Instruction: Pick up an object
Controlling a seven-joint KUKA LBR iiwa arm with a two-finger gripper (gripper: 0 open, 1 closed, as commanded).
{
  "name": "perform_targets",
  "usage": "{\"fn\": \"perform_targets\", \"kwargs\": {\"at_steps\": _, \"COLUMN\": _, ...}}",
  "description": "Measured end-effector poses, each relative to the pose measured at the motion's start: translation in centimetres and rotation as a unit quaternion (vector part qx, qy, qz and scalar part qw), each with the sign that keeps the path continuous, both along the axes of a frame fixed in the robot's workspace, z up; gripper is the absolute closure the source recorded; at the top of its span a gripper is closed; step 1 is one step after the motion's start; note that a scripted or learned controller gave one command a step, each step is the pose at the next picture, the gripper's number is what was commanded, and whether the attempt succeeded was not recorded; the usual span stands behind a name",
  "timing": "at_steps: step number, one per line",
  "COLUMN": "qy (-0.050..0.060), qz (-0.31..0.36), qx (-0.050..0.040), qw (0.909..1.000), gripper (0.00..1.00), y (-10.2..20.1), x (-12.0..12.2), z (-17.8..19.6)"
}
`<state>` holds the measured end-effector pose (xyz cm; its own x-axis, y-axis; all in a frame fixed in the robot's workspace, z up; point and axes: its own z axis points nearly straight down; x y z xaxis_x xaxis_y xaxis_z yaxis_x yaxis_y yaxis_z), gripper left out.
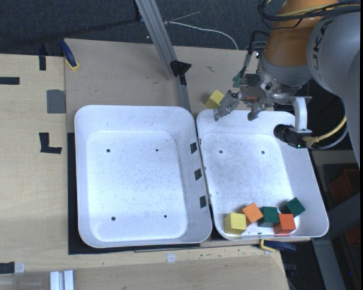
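Blocks (263,216) crowd the right bin's (302,180) near edge, well apart from the spread, unladen pincer (237,112).

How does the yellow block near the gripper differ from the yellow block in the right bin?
The upper yellow block lies on the bench, outside the bins, beside the gripper; the lower yellow block lies inside the right bin, at its near edge. The upper one stands alone; the lower one touches the orange block in a cluster. The upper one looks smaller in this view. Both are yellow cubes.
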<state>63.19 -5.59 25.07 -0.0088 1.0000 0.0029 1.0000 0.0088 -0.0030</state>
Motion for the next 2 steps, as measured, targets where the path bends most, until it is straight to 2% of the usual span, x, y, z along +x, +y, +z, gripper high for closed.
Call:
{"fn": "perform_targets", "kwargs": {"at_steps": 1, "qy": 0.001, "qz": 0.0, "qx": -0.0003, "qw": 1.0, "gripper": 0.0, "y": 8.3, "x": -0.2, "z": -2.7}}
{"fn": "perform_targets", "kwargs": {"at_steps": 2, "qy": -0.001, "qz": -0.004, "qx": -0.0014, "qw": 1.0, "gripper": 0.0, "y": 6.9, "x": 0.7, "z": -2.4}}
